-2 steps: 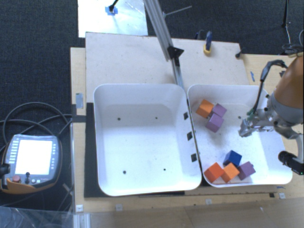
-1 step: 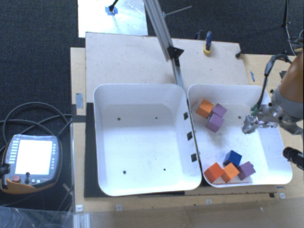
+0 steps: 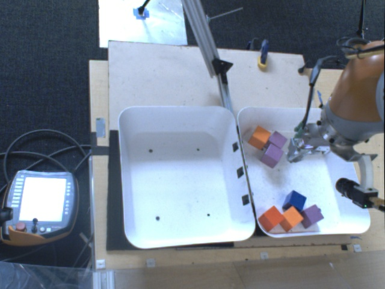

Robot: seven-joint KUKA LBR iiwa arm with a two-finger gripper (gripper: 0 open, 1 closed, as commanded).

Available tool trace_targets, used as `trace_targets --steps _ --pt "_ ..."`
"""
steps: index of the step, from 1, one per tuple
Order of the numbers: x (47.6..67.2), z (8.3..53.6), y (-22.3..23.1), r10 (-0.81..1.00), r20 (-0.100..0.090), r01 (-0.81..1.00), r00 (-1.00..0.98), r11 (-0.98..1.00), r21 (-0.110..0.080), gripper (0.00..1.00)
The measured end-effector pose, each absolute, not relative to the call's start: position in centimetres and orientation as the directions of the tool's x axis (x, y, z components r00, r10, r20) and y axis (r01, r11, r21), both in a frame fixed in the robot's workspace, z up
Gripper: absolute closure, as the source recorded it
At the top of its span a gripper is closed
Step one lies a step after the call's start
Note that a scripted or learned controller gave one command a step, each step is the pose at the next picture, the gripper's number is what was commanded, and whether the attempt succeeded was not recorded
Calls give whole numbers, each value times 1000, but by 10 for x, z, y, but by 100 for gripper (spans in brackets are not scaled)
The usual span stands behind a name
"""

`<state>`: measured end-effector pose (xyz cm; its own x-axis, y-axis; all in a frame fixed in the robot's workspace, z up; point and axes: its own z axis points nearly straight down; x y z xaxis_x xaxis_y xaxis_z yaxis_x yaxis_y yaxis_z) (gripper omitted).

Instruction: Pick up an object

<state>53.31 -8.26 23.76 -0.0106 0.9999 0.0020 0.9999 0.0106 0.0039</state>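
Gripper (image 3: 296, 152) hangs low in our right bin (image 3: 337, 179), just beside 2 purple cubes (image 3: 274, 149) and 1 orange cube (image 3: 259, 137); we cannot tell its state. We judge it is lining up a grasp.

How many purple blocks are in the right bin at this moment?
3. Two purple blocks sit together near the bin's upper left, one beside an orange block, one just below it. The third is in the lower cluster. The arm may hide others.

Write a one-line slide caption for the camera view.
Tool hovers beside purple blocks in the right bin.
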Motion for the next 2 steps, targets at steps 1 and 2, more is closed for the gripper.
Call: trace_targets --steps 1,2 --pt "553 229 -25 1000 2 1000 -11 11 3 100" --pt "561 231 19 1000 2 1000 -10 10 3 100"
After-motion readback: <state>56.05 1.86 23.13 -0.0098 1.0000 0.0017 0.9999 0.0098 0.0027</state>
